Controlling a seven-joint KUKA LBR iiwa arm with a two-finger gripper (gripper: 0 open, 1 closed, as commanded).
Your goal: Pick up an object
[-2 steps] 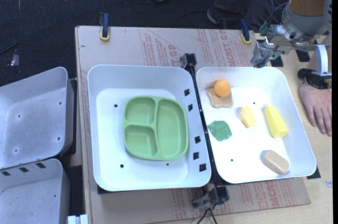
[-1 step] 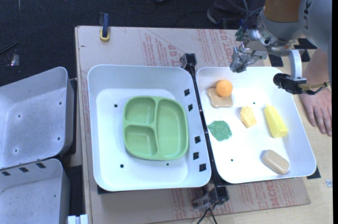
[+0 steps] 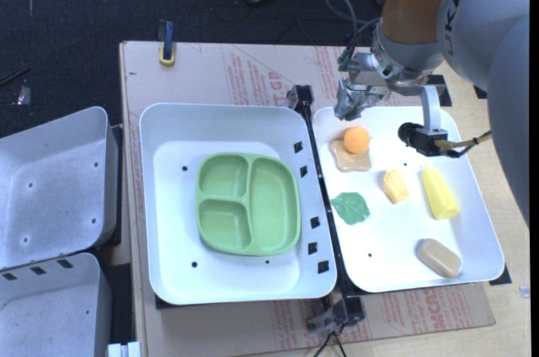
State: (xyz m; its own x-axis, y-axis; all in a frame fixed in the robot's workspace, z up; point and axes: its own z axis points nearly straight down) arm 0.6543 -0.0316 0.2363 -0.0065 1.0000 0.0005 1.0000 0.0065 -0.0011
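My gripper [image 3: 349,106] hangs over the far left corner of the right bin [image 3: 480,204], just above and behind an orange ball [image 3: 357,139]. The ball rests on a tan flat piece [image 3: 348,158]. A green leaf-shaped piece [image 3: 350,207] lies nearer the front by the left wall. A small yellow corn-like piece [image 3: 395,185], a yellow block [image 3: 440,193] and a beige oval [image 3: 440,257] lie further right. Nothing shows between the fingers.
The left bin [image 3: 168,263] holds a green divided plate [image 3: 248,204]. A divider with black clips [image 3: 316,178] runs between the bins. White lids [image 3: 50,178] lie off the bench at the left. A yellow-blue clamp [image 3: 168,45] sits at the bench's far edge.
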